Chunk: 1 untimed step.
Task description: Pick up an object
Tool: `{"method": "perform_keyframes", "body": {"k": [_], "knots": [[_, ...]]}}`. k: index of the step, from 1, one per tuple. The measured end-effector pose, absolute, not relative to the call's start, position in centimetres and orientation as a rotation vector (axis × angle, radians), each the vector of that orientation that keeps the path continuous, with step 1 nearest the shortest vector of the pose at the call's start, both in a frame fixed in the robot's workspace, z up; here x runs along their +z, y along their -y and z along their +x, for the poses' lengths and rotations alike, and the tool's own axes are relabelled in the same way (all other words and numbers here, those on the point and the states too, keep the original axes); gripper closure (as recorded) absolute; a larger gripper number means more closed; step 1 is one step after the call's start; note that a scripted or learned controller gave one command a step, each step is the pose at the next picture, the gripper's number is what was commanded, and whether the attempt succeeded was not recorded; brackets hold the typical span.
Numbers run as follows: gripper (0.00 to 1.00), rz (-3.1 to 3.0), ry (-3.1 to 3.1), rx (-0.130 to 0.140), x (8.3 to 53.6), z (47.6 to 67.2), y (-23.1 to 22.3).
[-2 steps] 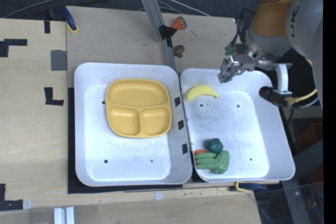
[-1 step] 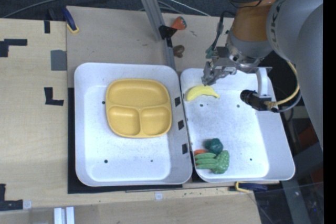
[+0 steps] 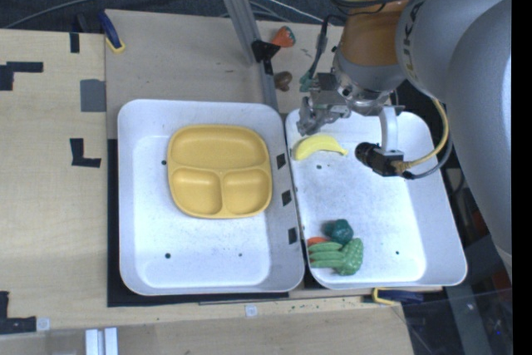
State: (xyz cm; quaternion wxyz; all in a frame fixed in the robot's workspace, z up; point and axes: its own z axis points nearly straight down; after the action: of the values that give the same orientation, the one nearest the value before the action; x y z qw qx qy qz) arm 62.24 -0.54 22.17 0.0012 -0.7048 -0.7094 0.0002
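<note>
Banana (image 3: 319, 148) is the likeliest target: a small yellow toy fruit lying flat on the floor of the right bin (image 3: 416, 204), close to that bin's far left corner. The gripper (image 3: 309, 122) hangs just above and slightly to the far-left of it, so the banana lies immediately toward the near-right of the fingertips, nearly touching them in this slanted view, though I cannot tell whether there is contact. Its long axis runs roughly left to right across the bin, with a gentle curve bowing toward the far wall; I judge that a grasp would want the fingers to straddle the short way across that curve. Whether the fingers are spread or closed cannot be made out, since the dark metal of the tool blurs together, and nothing is visibly held. There is one arm, so no choice of reach arises. Other candidates sit well apart at the near left corner of the same bin: a green toy vegetable cluster (image 3: 341, 252) with a dark teal piece and a bit of orange-red beside it. A yellow divided plate (image 3: 220, 170) rests in the left bin (image 3: 137, 262). No brand, label or readable writing can be seen on any item.
</note>
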Motion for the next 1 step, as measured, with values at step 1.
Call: {"method": "perform_keyframes", "body": {"k": [1], "knots": [[1.00,-2.212,2.227,0.002,21.28,61.67,-4.71]]}}
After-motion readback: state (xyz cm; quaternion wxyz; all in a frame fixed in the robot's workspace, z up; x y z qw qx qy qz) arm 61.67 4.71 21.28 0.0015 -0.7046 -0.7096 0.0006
